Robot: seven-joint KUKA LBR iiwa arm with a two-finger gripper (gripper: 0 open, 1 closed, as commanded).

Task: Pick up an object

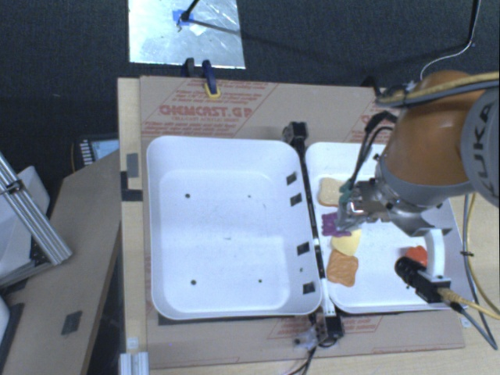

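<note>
My gripper [352, 209] hangs low over the left part of the right bin [383, 294], under the grey arm with its orange band. Right beside it to the left lies a small purple object [331, 225], partly covered by the gripper. A pale tan piece [329, 191] lies just behind that. In front of it are a yellow piece [347, 243] and an orange-brown piece [342, 268]. A red-orange object [416, 253] peeks out near the wrist bracket.
The left bin [226, 225] sits beside the right one, with a black divider rail [309, 217] between them. Both rest on a cardboard sheet [234, 108]. A foil square [187, 18] lies at the back.
</note>
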